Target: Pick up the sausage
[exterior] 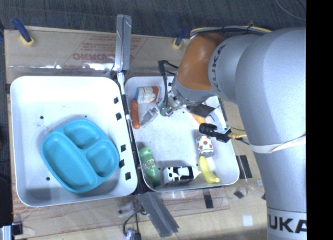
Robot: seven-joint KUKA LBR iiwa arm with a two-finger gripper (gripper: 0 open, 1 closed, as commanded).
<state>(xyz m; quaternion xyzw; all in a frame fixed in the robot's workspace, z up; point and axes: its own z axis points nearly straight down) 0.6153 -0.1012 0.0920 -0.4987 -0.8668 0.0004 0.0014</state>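
The sausage (135, 115) is a slim orange-red piece lying lengthwise against the left wall of the right bin (171, 136), near its back half. My gripper (152, 114) hangs low over the bin just right of the sausage, close beside it, and nothing shows in its grasp. The grey arm with its orange band comes in from the right and covers the bin's back right corner.
In the right bin, a white and orange packet (146, 95) lies at the back. A green bottle (149, 162), a black-and-white box (179, 174), a banana (208, 170) and a red-dotted cup (205, 145) lie at the front. A blue divided plate (80, 153) sits in the left bin (31, 103).
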